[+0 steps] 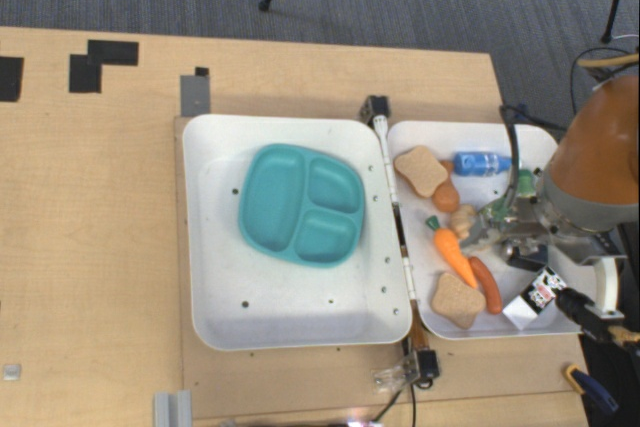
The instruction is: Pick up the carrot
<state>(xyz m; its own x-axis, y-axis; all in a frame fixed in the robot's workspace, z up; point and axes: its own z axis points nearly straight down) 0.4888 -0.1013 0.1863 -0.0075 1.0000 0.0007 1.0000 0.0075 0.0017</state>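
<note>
On the pale wooden bench (90,245) sit two shallow white plastic bins side by side. The left bin (225,310) holds a teal plastic divided plate (300,203) with three compartments. The right bin (535,137) holds the slim orange toy carrot with a green tip (455,255), lying at a slant near the bin's middle. Just right of the carrot lies a reddish sausage-shaped toy (486,283); below it sits a tan bread-slice toy (457,299), and another bread slice (422,170) lies near the top beside a small blue bottle (478,162). The metal two-finger gripper (482,227) hangs just above and right of the carrot's upper end; whether it is released or clenched cannot be told.
</note>
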